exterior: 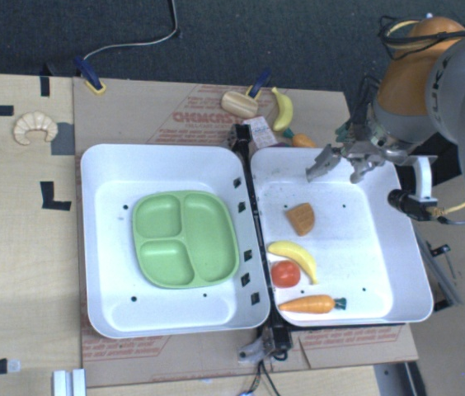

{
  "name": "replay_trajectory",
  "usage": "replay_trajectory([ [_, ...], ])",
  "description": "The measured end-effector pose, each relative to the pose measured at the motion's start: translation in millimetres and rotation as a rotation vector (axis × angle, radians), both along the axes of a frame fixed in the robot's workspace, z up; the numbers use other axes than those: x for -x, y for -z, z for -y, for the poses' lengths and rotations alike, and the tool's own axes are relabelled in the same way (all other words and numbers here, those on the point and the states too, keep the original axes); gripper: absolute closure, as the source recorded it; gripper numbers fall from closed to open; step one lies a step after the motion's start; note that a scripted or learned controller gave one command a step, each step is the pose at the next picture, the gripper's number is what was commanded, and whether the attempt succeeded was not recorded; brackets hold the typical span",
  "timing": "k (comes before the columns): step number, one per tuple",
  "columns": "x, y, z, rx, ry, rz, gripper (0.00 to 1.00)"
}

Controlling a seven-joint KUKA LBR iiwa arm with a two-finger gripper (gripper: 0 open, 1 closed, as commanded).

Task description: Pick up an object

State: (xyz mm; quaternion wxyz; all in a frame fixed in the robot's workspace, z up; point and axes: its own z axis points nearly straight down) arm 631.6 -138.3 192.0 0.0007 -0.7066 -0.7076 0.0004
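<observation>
Toast (301, 218) lies mid-bin, apart from banana (295, 259) and walls.

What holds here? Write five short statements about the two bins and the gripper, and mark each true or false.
1. The green divided plate lies in the left bin. True.
2. The carrot lies in the left bin. False: it lies in the right bin, near the front edge.
3. The gripper holds the banana. False: the gripper is near the right bin's far edge, with nothing between its fingers.
4. The tomato lies right next to the banana. True.
5. The croissant lies in the right bin. False: it lies on the bench, left of both bins.
</observation>
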Motion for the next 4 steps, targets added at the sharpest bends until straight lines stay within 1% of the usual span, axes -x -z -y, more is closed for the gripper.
replay_trajectory([
  [1,0,101,-23,0.0,0.0,0.0,0.0],
  [2,23,105,-26,0.003,0.001,0.007,0.0],
  [3,23,96,-25,0.003,0.002,0.006,1.0],
  [4,40,7,-80,-0.001,-0.001,0.003,1.0],
])
